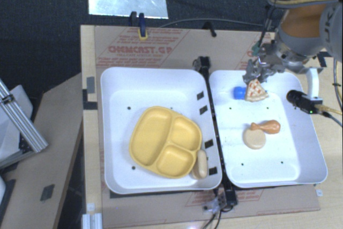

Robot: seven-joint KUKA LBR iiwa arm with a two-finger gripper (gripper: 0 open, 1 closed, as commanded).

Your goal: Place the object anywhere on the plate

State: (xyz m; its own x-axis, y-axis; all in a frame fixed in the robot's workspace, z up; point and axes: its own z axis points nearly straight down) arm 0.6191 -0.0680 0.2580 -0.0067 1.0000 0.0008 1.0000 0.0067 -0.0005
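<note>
Nearest the camera: yellow plate [166,147], three compartments, in the left bin [115,115], with a small beige bread-like piece [201,164] touching its near-right rim, outside the plate. Right bin [300,163]: a round beige disc [255,139] and a drumstick toy [266,127] just beside each other mid-bin. Further back, pizza slice toy [256,91] hangs point-up directly under the end effector [257,75], a blue piece [239,93] just left of it. Slice looks pinched at its tip, so the end effector reads as clenched on it, though the contact is small and hard to confirm. Key relation: plate lies to the left and nearer the camera from the end effector, across the divider between bins; judged next move is a carry in that direction. Slice long axis roughly vertical in view.
</note>
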